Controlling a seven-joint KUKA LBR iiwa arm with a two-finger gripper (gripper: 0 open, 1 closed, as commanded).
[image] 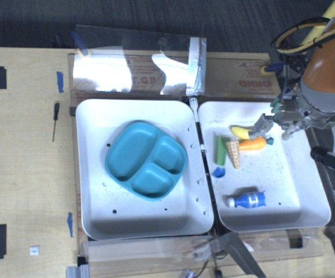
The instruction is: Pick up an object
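Note:
The right bin (306,204) holds several small items. A yellow banana (239,132) and an orange carrot (253,145) lie near its back, with a green stick (220,148) and a tan waffle cone (233,153) to their left. A small blue piece (218,171) and a blue bottle (247,200) lie nearer the front. My gripper (276,127) hangs over the bin's back right, just right of the banana and carrot. It is open, with nothing between its fingers (264,124).
The left bin (92,213) carries a blue divided plate (147,159). A clear plastic sheet and a cardboard wall (155,74) stand behind both bins. Cables (297,36) loop above the arm at the top right.

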